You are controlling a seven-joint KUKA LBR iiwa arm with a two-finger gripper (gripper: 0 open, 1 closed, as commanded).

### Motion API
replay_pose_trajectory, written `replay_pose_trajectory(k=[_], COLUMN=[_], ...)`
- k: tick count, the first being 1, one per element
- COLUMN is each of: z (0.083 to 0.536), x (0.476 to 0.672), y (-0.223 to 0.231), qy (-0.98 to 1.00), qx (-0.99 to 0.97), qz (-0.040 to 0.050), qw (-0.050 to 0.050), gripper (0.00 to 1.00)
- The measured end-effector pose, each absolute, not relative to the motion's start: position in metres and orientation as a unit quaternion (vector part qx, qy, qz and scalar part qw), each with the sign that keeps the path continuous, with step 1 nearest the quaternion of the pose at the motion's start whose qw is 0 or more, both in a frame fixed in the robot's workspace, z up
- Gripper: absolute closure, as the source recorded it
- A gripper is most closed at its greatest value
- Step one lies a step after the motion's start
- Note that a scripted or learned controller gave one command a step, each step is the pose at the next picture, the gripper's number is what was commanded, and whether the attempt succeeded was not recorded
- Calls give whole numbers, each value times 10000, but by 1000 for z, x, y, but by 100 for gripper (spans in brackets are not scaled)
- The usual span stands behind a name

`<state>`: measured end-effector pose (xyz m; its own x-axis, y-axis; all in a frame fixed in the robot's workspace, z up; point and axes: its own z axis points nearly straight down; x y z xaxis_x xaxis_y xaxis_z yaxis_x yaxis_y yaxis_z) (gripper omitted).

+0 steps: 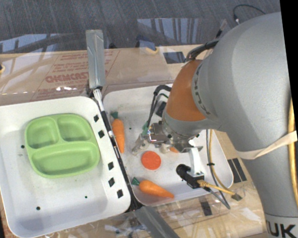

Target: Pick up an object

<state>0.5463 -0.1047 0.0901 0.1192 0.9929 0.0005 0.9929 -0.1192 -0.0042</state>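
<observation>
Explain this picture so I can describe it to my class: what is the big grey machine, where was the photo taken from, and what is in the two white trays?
The big grey shape is a robot arm with an orange band near its wrist. It reaches in from the right, and its gripper sits low over the right tray. The photo comes from one fixed camera above the bench, looking down at a slant. The left tray holds a green divided plate. The right tray holds two toy carrots, one by the divider and one near the front, plus an orange round slice. Whether anything is gripped cannot be seen.
</observation>
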Motion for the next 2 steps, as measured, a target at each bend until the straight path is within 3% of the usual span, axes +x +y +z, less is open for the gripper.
replay_pose_trajectory(k=[1,2], z=[91,100], x=[504,504], y=[-103,-104], qy=[-6697,-6705], qx=[-7426,-7419], qz=[10,17], qw=[19,27], gripper=[0,100])
